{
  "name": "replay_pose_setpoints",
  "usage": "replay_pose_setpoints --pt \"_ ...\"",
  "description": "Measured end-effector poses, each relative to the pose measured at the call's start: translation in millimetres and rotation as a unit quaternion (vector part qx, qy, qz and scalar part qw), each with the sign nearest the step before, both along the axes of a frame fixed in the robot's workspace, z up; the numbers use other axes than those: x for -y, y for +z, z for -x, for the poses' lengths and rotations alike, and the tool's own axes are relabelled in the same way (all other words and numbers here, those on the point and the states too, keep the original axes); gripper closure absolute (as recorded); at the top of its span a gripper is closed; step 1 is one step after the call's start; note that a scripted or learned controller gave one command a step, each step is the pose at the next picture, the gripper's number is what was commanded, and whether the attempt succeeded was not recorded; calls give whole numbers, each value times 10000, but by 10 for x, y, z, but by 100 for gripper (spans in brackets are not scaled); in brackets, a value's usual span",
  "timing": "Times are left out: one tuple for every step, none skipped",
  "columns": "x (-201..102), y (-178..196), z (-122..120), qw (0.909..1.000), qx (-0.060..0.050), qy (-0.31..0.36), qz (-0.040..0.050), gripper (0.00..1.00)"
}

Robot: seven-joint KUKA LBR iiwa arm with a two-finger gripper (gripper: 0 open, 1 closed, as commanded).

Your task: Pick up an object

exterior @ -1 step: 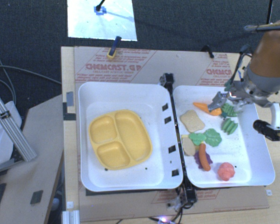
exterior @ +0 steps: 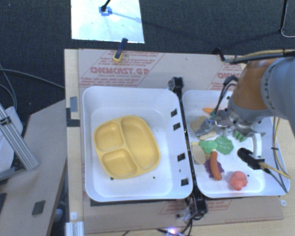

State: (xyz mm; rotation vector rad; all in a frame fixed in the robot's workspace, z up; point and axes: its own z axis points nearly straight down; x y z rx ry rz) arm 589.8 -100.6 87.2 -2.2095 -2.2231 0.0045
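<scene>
Claw (exterior: 206,128) sits low in the right bin (exterior: 199,102), upper-left part, amid toy food: green leafy piece (exterior: 219,145) just below it, hot dog (exterior: 215,165), purple bit (exterior: 208,167), pale piece (exterior: 199,155) nearby, pink item (exterior: 238,180) toward the front-right corner. Orange piece (exterior: 208,110) behind the claw. Can't tell if claw is released or clenched; arm hides much of bin's right side. Left bin (exterior: 88,132) holds a yellow divided tray (exterior: 126,146), w/ room around it.

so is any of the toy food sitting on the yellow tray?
No. The yellow tray lies bare in the left bin; the toy food is in the right bin.
</scene>
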Motion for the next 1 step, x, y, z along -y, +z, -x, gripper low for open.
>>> replay_pose_setpoints --pt "-91 -2 555 10000 85 -27 30 0"
